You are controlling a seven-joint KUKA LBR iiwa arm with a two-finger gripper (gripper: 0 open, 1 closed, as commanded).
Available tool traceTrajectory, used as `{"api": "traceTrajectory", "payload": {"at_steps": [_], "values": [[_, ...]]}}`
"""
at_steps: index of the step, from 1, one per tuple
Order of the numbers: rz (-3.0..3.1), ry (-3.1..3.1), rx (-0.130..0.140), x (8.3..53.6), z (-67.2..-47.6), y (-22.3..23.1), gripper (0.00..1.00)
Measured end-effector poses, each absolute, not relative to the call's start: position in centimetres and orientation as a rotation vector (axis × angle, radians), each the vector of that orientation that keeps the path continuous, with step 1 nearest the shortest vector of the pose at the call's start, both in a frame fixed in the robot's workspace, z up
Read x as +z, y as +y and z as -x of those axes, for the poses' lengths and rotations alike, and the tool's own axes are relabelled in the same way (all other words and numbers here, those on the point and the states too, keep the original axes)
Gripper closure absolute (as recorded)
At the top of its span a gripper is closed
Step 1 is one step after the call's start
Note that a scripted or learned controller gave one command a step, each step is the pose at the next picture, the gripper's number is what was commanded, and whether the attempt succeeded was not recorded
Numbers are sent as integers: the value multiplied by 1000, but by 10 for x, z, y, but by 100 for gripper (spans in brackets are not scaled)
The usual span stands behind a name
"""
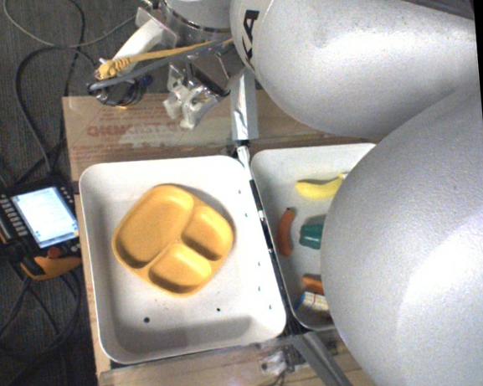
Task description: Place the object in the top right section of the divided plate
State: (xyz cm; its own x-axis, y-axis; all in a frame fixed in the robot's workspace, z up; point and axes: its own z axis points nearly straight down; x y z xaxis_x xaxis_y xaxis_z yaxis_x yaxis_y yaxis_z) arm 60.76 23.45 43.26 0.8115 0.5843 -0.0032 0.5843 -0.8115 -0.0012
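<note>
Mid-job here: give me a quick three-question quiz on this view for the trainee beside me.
1. True or false: the yellow divided plate lies in the left bin.
2. Which lies in the right bin? A) banana B) spoon C) cup
3. Fill in: the gripper is above the ____ edge of the bins, over the brown board.

Key: 1 true; 2 A; 3 far (top of the view). Whether the gripper holds anything cannot be told.
</note>
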Motion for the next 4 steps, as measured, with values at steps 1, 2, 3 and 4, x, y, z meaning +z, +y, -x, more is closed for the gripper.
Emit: {"api": "traceTrajectory", "payload": {"at_steps": [1, 2, 3, 4], "values": [[2844, -1342, 11, 219, -546, 233, 100], [2913, -1179, -8, 109, -548, 213, 100], [2887, -1247, 8, 248, -483, 233, 100], [2985, -982, -32, 100, -489, 170, 100]]}}
